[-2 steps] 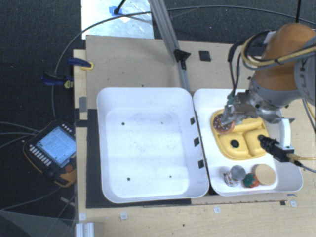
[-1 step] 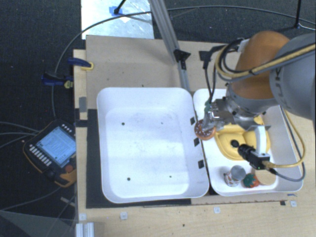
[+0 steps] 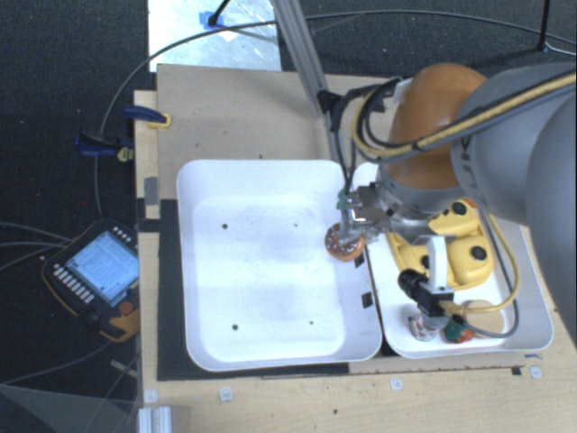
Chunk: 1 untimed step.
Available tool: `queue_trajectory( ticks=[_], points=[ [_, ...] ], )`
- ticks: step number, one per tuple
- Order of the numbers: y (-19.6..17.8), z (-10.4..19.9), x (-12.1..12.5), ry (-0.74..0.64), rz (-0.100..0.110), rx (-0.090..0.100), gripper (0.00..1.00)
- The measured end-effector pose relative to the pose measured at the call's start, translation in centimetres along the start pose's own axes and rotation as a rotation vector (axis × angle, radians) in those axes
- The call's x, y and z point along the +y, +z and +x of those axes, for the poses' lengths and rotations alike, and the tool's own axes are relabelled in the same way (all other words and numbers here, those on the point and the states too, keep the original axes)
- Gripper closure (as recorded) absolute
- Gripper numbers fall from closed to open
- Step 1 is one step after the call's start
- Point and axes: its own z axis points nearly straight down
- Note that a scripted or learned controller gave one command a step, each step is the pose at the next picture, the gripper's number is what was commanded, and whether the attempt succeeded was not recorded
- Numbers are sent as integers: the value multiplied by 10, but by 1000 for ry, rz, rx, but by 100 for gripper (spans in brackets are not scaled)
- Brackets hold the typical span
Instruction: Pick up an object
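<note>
The gripper [image 3: 347, 233] hangs over the ridge between the two bins with a small brown round object [image 3: 342, 243] right at its tip, jaws hidden, grip unclear, so rise slowly and straight, clear of the left bin [image 3: 261, 269].

Materials and finishes

Both white bins [image 3: 261, 269] are showing smooth, slightly glossy plastic; the bench [image 3: 234, 106] is presenting matt, board-like brown; the arm [image 3: 514, 142] is appearing smooth grey.
</note>
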Motion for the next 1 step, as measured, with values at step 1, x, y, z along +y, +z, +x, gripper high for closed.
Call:
queue_trajectory(
  ticks=[1],
  points=[
    [-13,55,-2,-2,-1,1,100]
  ],
)
